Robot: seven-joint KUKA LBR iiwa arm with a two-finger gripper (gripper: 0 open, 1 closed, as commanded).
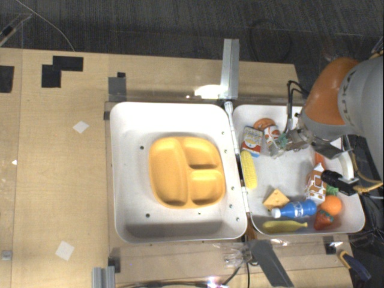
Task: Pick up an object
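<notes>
I'm hovering my pincer (283, 144) beside the can (264, 126), which lies just left; finger spread — cannot tell.

Bright, even overhead light with a few hot spots and soft detail.

We see the 2 white bins (180, 116) lit strongly from above, with a blown-out glare patch (207, 92) at the top rim beside the metal post (230, 71). A grey shadow pools along the lower inner wall of the left bin, and the yellow tray (186, 170) shows a soft sheen on its raised edges. The dark floor (150, 11) at the top stays dim. The picture is slightly soft overall, and the arm (354, 95) at the right looks blurred, so its small parts are hard to make out.
</notes>
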